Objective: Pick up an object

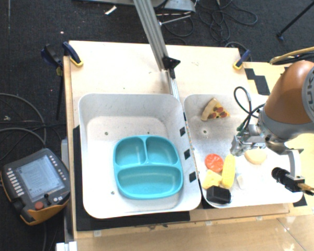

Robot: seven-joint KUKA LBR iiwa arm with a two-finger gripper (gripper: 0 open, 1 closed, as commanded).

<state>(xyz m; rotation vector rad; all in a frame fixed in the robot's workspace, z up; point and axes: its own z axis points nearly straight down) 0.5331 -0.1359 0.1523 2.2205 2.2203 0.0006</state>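
Camera view: wrist hides the fingers (240, 146), so their state is unclear.

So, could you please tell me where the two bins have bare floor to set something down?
In the left bin, bare floor runs behind and left of the teal divided plate. In the right bin, there is a bare patch between the pizza slice and the tomato slice. The front is crowded: tomato slice, yellow pieces, black block, with the gripper alongside.
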